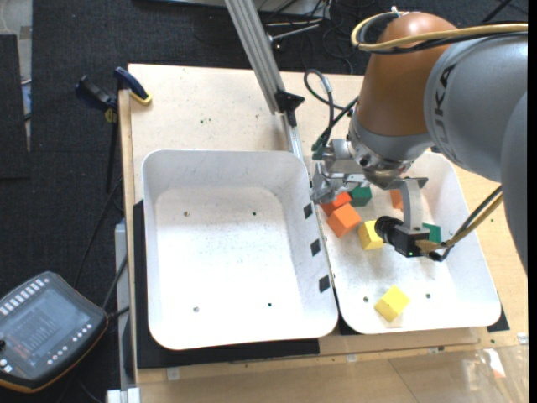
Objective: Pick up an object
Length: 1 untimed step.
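The hand (336, 187) is low in the right bin (470, 300), close to that bin's left wall and toward its far edge. I cannot tell if it is open or closed, because the big grey arm covers most of it.

The orange block (343, 218) is the closest thing to pick. It lies just under the hand, a little toward the near edge of the bin, and its long side is turned at a slant. A green block (361, 196) sits just beside the hand, on the side away from the left wall.

In the right bin I count two yellow blocks: one (370, 235) next to the orange block, one (391, 303) alone near the near edge. There is one clear orange block, and a bit of orange (396, 198) peeks out behind the arm. A second bit of green (431, 232) shows farther right.

The left bin (168, 309) sits beside it on the desk (201, 99).
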Tool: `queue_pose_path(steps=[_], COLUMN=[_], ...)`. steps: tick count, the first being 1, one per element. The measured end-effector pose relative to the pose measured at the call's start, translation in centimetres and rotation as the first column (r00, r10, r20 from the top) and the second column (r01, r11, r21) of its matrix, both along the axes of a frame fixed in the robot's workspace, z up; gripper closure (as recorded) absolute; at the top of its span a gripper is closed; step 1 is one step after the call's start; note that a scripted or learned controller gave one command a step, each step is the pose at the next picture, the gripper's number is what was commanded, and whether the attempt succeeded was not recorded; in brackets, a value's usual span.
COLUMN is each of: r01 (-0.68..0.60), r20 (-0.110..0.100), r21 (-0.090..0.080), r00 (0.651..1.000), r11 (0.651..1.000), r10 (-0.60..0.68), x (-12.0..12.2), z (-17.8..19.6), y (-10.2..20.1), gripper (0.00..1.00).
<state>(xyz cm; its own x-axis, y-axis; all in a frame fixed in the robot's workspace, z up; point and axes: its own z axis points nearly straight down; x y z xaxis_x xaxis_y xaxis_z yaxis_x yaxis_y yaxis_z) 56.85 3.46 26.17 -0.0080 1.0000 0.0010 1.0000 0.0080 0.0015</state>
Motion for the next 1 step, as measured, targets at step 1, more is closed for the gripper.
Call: queue_pose_path(steps=[1], r01=[0.001], r20=[-0.003], r21=[0.0], r00=[1.0], r11=[1.0], r10=[-0.001], x=[1.37], z=[-2.52], y=[4.56], gripper=[1.0])
